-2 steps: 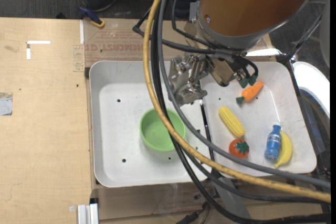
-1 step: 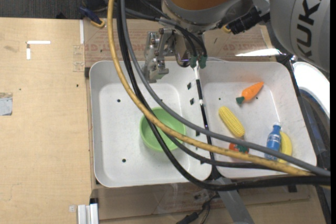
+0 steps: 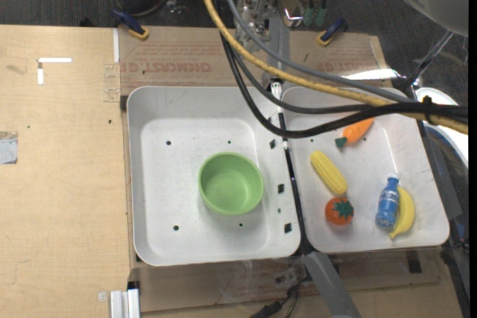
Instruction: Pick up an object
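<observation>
Gripper high above bins' far edge, nothing visibly held; can't tell pincer state. Best to descend straight onto corn mid right bin, jaws across short axis, clear of tomato just beside. Corn yellow, ribbed, lying diagonal. Green bowl in left bin.

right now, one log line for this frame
gripper above bins' far edge | green bowl left bin | corn, tomato, carrot right bin
</observation>
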### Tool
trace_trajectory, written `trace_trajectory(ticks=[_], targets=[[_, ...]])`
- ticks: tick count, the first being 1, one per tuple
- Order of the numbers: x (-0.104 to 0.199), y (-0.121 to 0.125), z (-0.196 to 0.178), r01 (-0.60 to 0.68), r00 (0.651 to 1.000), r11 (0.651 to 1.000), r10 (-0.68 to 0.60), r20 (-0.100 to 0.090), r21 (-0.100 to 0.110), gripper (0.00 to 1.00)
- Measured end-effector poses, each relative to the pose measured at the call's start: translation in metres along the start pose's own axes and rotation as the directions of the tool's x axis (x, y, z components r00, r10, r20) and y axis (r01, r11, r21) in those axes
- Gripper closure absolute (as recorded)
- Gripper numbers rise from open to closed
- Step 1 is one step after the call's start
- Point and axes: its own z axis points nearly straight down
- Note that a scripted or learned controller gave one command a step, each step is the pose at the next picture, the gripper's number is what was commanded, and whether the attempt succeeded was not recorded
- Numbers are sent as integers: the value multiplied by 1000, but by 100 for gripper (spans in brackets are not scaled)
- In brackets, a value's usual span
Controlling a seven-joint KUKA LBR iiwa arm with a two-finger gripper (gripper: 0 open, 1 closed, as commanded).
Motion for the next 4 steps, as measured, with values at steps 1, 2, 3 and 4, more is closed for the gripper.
trace_trajectory(ticks=[1,2,3,4], targets=[[5,36,87,-158,987,987,158,-1,0,100],[92,76,124,-108,994,994,108,-2,0,100],[105,-12,29,201,980,980,-201,1,0,100],[51,56,32,-67,998,998,67,0,-1,100]])
